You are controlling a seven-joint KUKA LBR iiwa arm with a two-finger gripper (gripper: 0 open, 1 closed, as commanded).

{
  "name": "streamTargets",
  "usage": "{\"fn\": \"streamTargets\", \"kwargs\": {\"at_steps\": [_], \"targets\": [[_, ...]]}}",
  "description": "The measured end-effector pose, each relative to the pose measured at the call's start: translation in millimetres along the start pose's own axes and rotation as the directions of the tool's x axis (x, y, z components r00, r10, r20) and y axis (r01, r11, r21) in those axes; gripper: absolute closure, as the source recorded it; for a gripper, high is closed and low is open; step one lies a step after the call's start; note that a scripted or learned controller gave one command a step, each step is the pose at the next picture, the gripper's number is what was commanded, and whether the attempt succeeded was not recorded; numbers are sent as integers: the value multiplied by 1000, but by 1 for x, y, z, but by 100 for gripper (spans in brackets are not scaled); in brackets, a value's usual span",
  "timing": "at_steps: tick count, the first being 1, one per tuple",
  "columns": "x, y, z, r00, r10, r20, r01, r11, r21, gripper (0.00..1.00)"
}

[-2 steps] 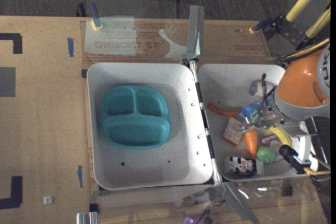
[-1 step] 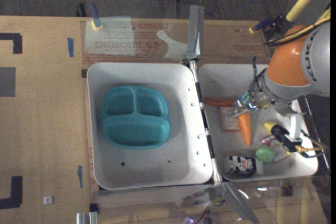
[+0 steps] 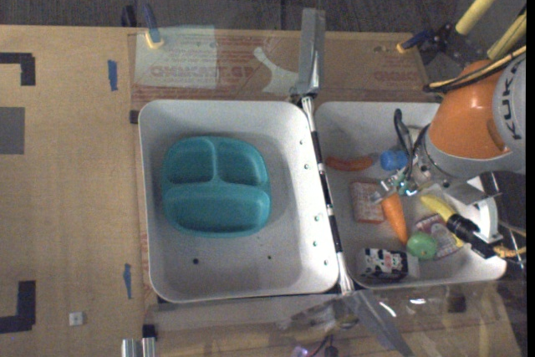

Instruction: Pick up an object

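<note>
My gripper (image 3: 402, 185) is low in the right bin (image 3: 351, 123), reaching in from the right under the arm's orange band. It sits just above the top end of an orange carrot (image 3: 395, 217) and beside a blue object (image 3: 392, 159). Around it lie a reddish-brown packet (image 3: 366, 202), a thin orange-red stick (image 3: 350, 164), a yellow piece (image 3: 435, 204), a green ball (image 3: 422, 245), a pink packet (image 3: 433, 225) and a black-and-white box (image 3: 384, 263). The arm hides whatever lies below the wrist.
The left bin (image 3: 167, 263) holds a teal divided plate (image 3: 216, 185). A metal divider (image 3: 322, 188) runs between the two bins. Cardboard bench surface (image 3: 67, 180) stretches to the left.
</note>
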State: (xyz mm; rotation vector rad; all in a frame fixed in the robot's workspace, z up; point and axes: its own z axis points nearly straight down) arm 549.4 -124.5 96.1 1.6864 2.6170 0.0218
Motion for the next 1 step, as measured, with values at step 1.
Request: {"fn": "streamTargets", "kwargs": {"at_steps": [1], "targets": [[49,32,-116,994,110,-12,-109,994,28,100]]}}
